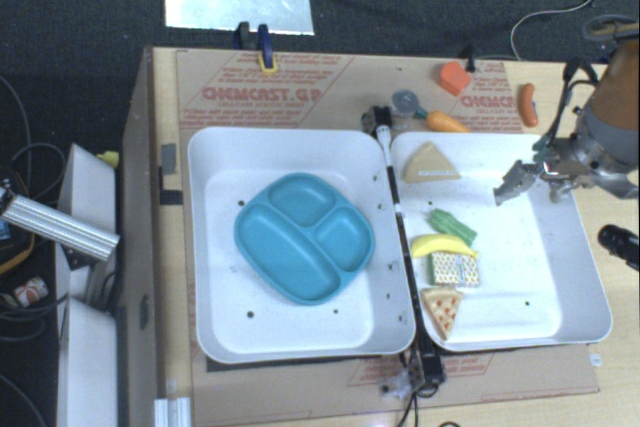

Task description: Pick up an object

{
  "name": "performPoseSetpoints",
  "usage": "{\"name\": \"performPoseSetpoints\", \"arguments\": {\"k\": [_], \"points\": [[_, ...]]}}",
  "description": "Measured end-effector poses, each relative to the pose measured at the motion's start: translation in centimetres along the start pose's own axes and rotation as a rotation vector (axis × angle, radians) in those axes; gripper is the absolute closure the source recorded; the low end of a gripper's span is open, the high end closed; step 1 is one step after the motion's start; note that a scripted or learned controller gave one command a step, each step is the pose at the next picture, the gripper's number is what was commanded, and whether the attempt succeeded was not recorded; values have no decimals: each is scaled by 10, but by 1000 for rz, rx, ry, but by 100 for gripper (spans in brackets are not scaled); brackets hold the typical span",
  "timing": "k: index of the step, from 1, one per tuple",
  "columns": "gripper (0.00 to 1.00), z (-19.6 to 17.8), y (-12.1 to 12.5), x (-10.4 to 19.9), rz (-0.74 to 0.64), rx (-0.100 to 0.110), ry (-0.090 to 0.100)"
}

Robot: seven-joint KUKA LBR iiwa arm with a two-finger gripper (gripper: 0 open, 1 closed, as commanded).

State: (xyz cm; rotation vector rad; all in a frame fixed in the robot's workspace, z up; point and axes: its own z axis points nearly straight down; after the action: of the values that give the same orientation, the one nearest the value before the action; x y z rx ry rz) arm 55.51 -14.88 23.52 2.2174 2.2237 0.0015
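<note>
Lengthwise, banana (441,245) points left-right.

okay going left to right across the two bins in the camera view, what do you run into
Left bin → blue divided plate → right bin, with the toy food along its left side → gripper over its far right part.

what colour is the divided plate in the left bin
Light blue, a plain solid colour; the divided plate shows clearly in the camera view, lying in the left bin.

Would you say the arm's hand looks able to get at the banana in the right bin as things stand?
Probably yes: the hand hangs over the right bin, and bare floor lies between it and the banana, though toys crowd the banana's sides.
</note>
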Motion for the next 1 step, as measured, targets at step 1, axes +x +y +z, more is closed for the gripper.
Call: {"name": "performPoseSetpoints", "arguments": {"k": [1], "points": [[0,97,41,51,-1,4,2]]}}
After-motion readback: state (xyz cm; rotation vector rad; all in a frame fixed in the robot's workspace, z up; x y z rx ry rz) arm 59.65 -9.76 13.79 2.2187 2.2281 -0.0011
